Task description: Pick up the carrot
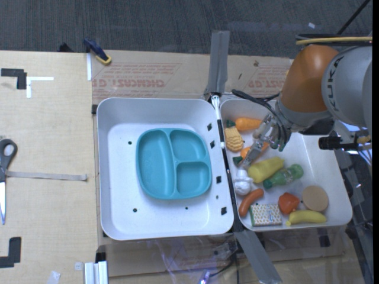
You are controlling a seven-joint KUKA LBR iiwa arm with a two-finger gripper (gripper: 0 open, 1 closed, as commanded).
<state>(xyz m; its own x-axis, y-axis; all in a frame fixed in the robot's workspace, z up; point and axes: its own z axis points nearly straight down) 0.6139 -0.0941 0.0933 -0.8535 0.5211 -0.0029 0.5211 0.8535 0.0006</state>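
1. A teal plastic three-compartment plate (174, 163) lies in the left white bin (112, 176), well left of the pincer (259, 151).
2. A yellow plastic corn cob (234, 139) sits just left of the pincer.
3. A yellow toy banana (307, 217) and a round tan disc (315, 197) lie near the right bin's front corner, well apart from the pincer.
4. Scissors (5, 164) rest on the table (47, 158) at far left.
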